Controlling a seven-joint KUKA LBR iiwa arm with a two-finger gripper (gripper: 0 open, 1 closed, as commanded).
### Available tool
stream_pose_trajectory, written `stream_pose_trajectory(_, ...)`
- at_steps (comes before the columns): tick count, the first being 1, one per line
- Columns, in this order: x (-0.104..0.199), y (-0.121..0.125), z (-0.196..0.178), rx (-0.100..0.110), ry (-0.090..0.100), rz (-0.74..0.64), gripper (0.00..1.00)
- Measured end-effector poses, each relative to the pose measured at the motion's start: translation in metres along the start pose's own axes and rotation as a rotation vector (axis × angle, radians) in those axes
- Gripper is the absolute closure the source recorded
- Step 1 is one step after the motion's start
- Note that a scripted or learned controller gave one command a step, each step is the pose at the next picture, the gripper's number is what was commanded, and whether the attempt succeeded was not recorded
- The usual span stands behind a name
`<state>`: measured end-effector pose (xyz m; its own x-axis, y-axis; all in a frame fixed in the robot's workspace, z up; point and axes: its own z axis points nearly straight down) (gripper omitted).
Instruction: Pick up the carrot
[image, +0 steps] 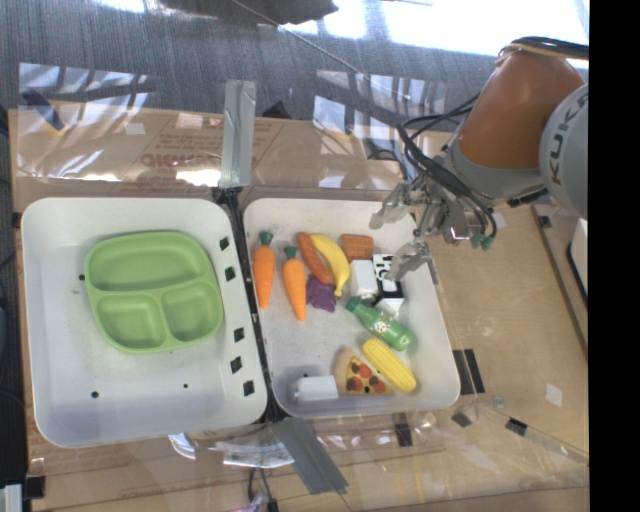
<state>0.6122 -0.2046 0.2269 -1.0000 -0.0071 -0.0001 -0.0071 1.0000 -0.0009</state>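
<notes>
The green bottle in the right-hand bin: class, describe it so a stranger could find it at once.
Start at the right white bin. Near its middle, just above the yellow corn cob, lies the small green bottle on its side. It is the one green item among the bin's orange, yellow and purple toy foods.

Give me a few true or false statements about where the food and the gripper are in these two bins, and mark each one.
1. Two carrots lie in the right bin. True.
2. The green plate holds the banana. False: the banana lies in the right bin.
3. The gripper holds a carrot. False: nothing is between its fingers.
4. The corn lies beside the pizza slice. True.
</notes>
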Motion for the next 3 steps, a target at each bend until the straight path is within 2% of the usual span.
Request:
stream_pose_trajectory(1, 0.017, 0.086, 0.136, -0.003, 0.005, 0.245, 0.00)
stream_pose_trajectory(2, 0.035, 0.111, 0.136, 0.002, 0.003, 0.356, 0.00)
stream_pose_trajectory(3, 0.034, 0.112, 0.125, 0.003, 0.002, 0.348, 1.00)
